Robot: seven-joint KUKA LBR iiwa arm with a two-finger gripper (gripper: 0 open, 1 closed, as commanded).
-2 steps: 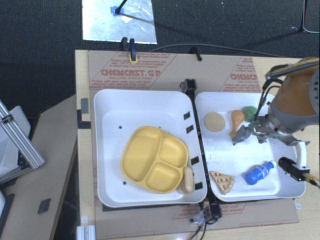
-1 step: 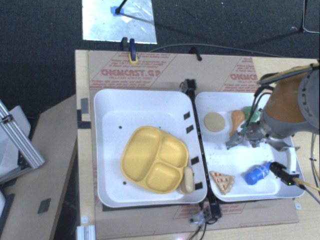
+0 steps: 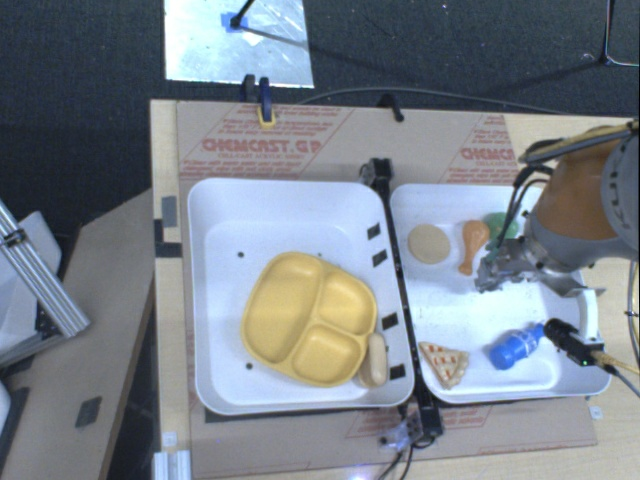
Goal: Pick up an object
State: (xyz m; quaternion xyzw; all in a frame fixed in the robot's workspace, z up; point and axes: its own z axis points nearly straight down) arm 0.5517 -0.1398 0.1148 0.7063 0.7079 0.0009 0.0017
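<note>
Drumstick [image 3: 472,244] lies just beside the end effector [image 3: 490,273], whose state is unclear.

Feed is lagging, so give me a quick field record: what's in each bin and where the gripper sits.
left bin: yellow divided plate, small beige piece at the plate's near right edge
right bin: tan round disc, orange drumstick, green item, waffle wedge, blue bottle
gripper: low in the right bin, beside the drumstick
holding: nothing seen between the fingers
</note>
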